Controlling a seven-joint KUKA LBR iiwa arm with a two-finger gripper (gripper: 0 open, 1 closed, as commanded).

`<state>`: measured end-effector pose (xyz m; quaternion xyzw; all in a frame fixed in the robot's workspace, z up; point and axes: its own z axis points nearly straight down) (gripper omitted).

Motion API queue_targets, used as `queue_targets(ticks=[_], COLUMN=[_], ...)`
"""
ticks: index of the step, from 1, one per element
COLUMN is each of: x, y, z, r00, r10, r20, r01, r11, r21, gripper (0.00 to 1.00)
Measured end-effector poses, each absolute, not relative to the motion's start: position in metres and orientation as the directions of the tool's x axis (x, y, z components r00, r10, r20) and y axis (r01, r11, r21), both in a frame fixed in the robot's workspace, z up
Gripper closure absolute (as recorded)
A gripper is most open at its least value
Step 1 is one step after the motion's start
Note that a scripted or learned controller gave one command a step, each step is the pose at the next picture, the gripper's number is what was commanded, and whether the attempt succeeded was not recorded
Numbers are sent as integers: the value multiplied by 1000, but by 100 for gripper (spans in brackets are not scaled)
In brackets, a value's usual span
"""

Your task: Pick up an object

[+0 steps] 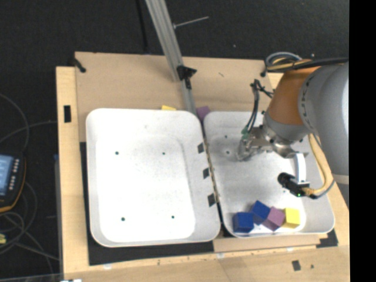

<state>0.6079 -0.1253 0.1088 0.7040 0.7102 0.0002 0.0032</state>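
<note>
White right bin (235, 128): gripper (245, 150) low over bare floor near 11 o'clock; finger state cannot be told. Blocks (267, 215) crowd the 6 o'clock rim, possibly five.

1. You see two white bins: the left bin (106, 157) carries a few small dark dots; the right bin (235, 181) shows faint grey speckling.
2. You see two blue blocks (251, 215) in the right bin's near corner, one a darker blue.
3. A purple block (274, 217) and a yellow block (292, 217) lie beside them.
4. The arm (329, 110) is grey, with an orange band (288, 96) above the wrist.
5. The bench (129, 81) is tan, on a black floor (59, 22).
6. A yellow piece (168, 107) and a purple piece (202, 111) show behind the bins.
7. The mast (167, 34) is silver-grey.
</note>
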Motion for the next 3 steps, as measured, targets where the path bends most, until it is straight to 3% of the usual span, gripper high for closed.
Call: queue_targets(ticks=[1, 3], x=[545, 549], y=[-107, -110], z=[99, 120], r00=[2, 9], r10=[1000, 1000], r20=[-2, -3], r01=[1000, 1000], r11=[-2, -9], r21=[6, 15], gripper=[100, 100])
